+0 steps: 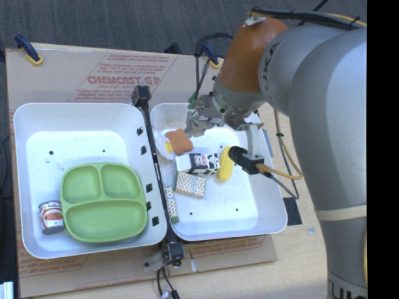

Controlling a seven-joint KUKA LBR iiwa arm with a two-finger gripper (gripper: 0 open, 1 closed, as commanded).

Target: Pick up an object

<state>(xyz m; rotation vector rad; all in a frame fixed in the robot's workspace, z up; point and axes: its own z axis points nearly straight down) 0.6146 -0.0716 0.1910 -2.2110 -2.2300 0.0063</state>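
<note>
The large grey arm (pixel 324 123) with its orange band fills the right side of the camera view, reaching in over the right-hand shallow white bin (pixel 268 213). Its two-finger gripper (pixel 198 121) hangs over the far left part of that bin, just above and beside a brownish-orange rounded piece of toy food (pixel 181 143). Whether the gripper is released or clenched cannot be told, since its tip is too small and cluttered to read, and nothing is plainly seen gripped by it.

The brownish-orange piece lies against a small white dish with a yellow patch (pixel 167 146) near the bin's left wall. Just beside it, toward the middle of the bin, sits a small black-and-white carton (pixel 203 162), and next to that a yellow corn-shaped toy (pixel 225 166) standing tilted. Nearer the camera lies a tan patterned box (pixel 190 185), and a narrow greenish packet (pixel 170 205) rests along the left wall.

In the left-hand white bin (pixel 25 142), a light green divided plastic plate (pixel 103 202) lies flat, with a small red-and-white can (pixel 51 217) just beside its left edge.
</note>
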